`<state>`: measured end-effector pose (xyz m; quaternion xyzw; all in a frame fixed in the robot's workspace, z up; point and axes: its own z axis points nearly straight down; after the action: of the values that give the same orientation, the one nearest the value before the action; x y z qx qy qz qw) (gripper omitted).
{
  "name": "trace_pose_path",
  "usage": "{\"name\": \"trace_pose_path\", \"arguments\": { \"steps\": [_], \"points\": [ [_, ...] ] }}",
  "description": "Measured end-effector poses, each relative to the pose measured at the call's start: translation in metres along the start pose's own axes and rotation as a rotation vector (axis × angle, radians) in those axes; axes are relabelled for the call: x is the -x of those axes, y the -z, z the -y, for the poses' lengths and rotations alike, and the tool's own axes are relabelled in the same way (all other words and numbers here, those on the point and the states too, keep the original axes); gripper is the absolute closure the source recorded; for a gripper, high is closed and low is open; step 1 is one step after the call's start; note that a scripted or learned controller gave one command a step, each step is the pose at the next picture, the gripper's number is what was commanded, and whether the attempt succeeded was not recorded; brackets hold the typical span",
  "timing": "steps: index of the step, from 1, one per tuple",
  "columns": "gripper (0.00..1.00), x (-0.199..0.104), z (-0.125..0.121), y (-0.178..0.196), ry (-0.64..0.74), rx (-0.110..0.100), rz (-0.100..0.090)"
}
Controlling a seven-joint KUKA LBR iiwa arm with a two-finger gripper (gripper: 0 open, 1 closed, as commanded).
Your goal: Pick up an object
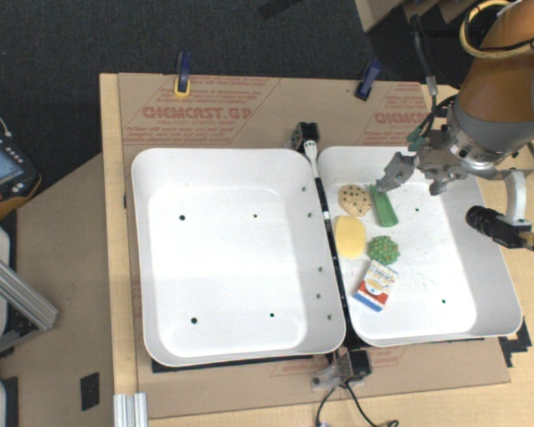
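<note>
I see the pincer (416, 173) open over the right bin (481, 318), gripping nothing; the board (249, 109) under the bins reads "CHEMCAST GP".

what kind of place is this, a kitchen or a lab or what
Most likely a robotics lab bench, not a kitchen: a grey and orange robot arm reaches over two white bins clamped on a cardboard sheet, and toy food such as a cookie lies in one.

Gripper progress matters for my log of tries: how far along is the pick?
Done: the gripper hangs over the right bin, beside the green stick. In hand: nothing lifted. Left: closing on and raising one of the items; cookie, yellow piece, broccoli, carton lie flat.
</note>
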<state>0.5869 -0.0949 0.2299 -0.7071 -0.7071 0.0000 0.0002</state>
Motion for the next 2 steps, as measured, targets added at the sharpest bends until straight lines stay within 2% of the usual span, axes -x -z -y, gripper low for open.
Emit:
{"name": "trace_pose_path", "arguments": {
  "steps": [1,2],
  "points": [
    [0.00,0.004,-0.027,-0.153,0.000,-0.003,-0.001],
    [1.00,0.005,-0.028,-0.135,-0.002,0.002,0.001]
  ]
}}
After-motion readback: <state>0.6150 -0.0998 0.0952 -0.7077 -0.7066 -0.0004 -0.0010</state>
